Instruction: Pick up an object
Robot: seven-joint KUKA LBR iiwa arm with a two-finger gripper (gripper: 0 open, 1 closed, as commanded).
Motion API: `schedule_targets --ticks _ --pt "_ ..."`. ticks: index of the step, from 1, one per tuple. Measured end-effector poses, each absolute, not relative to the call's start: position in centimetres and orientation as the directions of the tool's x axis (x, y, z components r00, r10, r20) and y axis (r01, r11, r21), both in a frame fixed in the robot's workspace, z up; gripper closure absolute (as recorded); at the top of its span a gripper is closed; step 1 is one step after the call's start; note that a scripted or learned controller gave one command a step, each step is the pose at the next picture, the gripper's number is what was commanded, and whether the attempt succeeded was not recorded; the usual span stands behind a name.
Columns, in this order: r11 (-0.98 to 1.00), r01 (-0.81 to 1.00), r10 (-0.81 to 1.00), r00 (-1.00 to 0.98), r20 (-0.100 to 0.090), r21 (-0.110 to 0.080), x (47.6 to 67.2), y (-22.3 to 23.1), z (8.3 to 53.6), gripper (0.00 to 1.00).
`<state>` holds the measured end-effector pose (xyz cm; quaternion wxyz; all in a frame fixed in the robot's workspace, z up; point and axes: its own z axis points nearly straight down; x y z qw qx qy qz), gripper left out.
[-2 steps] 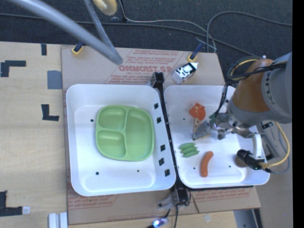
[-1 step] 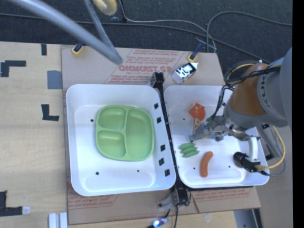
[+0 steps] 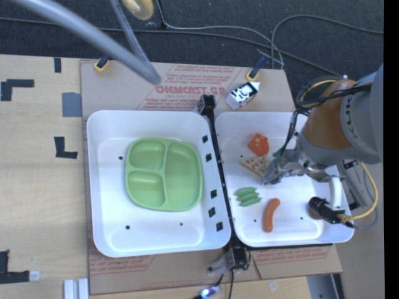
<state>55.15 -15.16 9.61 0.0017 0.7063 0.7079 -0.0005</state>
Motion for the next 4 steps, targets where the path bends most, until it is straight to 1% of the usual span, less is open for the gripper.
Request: schedule_targets --ticks 1,2,3,4 --pt "0.002 1.000 1.000 -0.002 0.000 0.002 55.7 -15.2 13.9 1.00" --pt "0.001 1.000 1.000 -0.001 0.000 0.003 55.7 -15.4 18.1 1.00" --pt "0.002 1.000 1.000 -0.002 0.000 0.002 55.8 -15.3 20.9 1.00" --pt "0.007 1.000 1.000 -0.007 0.002 0.000 55.1 -9.6 22.0 1.00"
